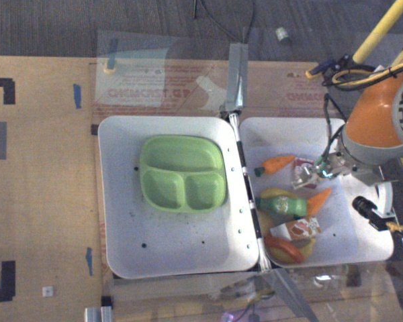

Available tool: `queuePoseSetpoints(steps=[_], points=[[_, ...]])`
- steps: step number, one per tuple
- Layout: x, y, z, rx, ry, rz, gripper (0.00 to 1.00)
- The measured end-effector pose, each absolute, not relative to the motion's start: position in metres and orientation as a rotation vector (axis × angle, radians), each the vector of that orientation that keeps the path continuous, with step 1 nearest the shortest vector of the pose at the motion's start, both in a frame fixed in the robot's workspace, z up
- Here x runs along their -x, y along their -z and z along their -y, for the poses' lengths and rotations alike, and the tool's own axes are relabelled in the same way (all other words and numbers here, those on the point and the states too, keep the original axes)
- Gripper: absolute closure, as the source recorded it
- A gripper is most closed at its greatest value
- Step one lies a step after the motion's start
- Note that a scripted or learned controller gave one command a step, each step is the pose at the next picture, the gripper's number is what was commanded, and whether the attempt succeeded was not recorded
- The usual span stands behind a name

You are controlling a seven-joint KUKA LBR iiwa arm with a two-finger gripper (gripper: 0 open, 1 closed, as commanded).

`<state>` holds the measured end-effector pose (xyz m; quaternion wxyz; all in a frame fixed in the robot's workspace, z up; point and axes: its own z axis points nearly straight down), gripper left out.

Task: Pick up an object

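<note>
Below, two white bins on worktop (40, 180): left bin (121, 240) holding green divided plate (183, 173); right bin (363, 240) holding carrots, bottle (283, 206), packets. Gripper (321, 169) low over crinkled packet (302, 174), far-right; perhaps touching; jaws' state impossible to tell.

We see 2 white bins on the desk (40, 180). The left bin (121, 247) holds a green divided plate (183, 174). The right bin (363, 243) holds 2 carrots (279, 164), a green bottle (285, 206) and a small carton (299, 229). The arm (379, 116) hangs above the right bin's far side.
</note>
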<state>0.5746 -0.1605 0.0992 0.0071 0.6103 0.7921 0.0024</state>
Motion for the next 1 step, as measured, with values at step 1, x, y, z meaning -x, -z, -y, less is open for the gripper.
queuePoseSetpoints(steps=[1], points=[[-0.6383,-0.1911,0.0658,-1.963,-0.002,-2.449,1.00]])
